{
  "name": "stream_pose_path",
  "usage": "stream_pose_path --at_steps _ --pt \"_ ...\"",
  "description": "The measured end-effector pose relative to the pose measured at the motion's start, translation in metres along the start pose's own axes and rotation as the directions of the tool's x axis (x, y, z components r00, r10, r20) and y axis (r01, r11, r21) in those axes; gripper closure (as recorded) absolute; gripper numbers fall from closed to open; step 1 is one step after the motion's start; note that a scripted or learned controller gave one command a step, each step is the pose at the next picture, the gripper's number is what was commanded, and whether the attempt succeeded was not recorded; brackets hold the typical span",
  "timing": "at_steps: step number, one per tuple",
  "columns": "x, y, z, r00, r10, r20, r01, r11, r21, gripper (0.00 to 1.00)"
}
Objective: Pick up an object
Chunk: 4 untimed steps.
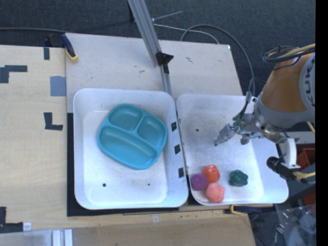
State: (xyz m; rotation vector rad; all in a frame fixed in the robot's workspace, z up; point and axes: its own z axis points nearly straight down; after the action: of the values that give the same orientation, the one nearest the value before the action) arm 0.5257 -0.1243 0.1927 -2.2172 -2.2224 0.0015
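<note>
White bench, two bins. Near edge of right bin (256, 196), about 6 o'clock: purple ball (199, 181), pink ball (215, 192), orange ball (211, 173), green lump (238, 178). Higher up, gripper (233, 135) hovering, spread slightly, holding nothing. Blue plate (132, 136) at 9 o'clock.

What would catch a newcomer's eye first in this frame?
Probably the blue plate, a divided dish lying in the left bin. Next come the small toys bunched at the near edge of the right bin: a purple one, an orange one, a pink one and a green one. The gripper hangs above that bin, apart from them.
</note>
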Motion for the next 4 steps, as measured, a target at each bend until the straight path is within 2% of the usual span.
stream_pose_path --at_steps 1,3,4 --pt "0.0 0.0 0.0 1.0 0.0 0.0 0.0 1.0 0.0 0.0" --pt "0.007 -0.009 0.101 1.0 0.001 0.0 -0.001 1.0 0.005 0.0" --pt "0.008 -0.008 0.088 1.0 0.0 -0.001 0.0 1.0 0.003 1.0"
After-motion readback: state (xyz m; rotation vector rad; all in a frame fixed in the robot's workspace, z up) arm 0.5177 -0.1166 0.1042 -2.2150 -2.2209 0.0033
